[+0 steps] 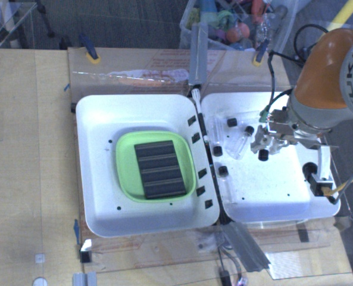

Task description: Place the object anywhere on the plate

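Dark grey ribbed rectangular block (159, 170): is laid flat on the light green square plate (126, 183) in the left white bin (93, 159), as the task requires. End effector (263, 137): is positioned over the right white bin (283, 189); finger state cannot be told.

Partial letters "UK" show on the arm's orange band (334, 70), cut by the edge
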Available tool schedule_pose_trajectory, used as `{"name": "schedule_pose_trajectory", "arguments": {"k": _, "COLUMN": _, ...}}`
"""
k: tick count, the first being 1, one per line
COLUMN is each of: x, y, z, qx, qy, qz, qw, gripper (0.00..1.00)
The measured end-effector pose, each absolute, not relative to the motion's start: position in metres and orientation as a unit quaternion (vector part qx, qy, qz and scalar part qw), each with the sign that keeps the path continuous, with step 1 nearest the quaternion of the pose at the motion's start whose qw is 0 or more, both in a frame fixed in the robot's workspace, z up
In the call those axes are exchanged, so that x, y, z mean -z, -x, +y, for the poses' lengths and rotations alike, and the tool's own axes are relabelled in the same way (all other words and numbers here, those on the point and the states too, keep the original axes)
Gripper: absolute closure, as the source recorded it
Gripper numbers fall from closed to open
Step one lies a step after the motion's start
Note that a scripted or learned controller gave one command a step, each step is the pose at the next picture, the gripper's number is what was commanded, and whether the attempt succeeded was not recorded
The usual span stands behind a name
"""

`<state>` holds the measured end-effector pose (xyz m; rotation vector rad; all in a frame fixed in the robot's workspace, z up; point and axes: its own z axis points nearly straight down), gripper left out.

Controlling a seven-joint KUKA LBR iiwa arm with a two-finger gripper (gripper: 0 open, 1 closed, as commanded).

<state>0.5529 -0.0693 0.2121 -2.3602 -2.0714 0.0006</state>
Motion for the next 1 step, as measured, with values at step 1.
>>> {"name": "schedule_pose_trajectory", "arguments": {"k": 1, "x": -0.2123, "y": -0.5529, "z": -0.0694, "qx": -0.0001, "qy": 0.752, "qz": -0.66, "qw": 0.001, "gripper": 0.0}}
